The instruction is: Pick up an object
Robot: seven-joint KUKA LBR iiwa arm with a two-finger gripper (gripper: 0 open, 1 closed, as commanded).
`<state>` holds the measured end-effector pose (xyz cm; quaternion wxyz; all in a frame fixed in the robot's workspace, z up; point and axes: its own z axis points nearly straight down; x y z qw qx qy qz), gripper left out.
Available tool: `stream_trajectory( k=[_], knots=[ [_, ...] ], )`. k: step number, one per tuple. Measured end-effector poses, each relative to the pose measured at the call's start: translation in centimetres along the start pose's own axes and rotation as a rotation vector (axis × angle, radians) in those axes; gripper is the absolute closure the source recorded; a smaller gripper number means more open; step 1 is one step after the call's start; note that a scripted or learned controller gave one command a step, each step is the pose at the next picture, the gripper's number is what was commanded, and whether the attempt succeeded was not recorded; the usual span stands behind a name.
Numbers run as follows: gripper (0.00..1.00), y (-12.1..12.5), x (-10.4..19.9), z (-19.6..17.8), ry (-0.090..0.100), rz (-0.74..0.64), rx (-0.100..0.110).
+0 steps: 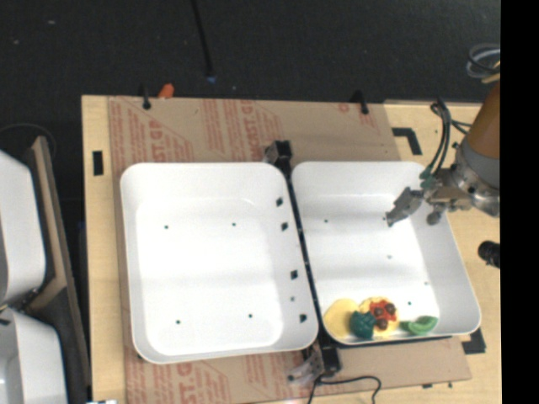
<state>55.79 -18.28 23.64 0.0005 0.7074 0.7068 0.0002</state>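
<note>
- Objects sit clustered in the lower part of the right bin [383, 183], against its near wall, lower right of frame.
- Cluster: pale yellow flat piece [338, 316] on the left, teal-blue object [363, 326] touching it, small red-and-dark object [383, 310] just above the teal one, green object [421, 324] to the right, slightly apart.
- Exact identities not resolvable; too small and blurred.
- Gripper [414, 210] hangs over the upper right of the right bin, well apart from the cluster.
- Two fingers visible, spread apart, nothing between them: released.
- Arm [484, 141] enters at the right edge of frame, orange band above the wrist, cables looping beside it.
- Left bin [202, 183] touches the right bin along the middle divider; black clips along that seam.
- Both bins rest on a brown cardboard sheet [219, 133] over the wooden bench [105, 268].
</note>
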Motion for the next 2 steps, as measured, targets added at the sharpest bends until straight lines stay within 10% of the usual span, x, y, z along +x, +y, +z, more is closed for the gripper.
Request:
stream_trajectory(
  k=[1, 2],
  knots=[
    [0.0, 0.0, 0.0, 0.0, 0.0, 0.0, 0.0],
    [0.0, -5.8, 0.0, 4.7, 0.001, 0.002, 0.004]
  ],
)
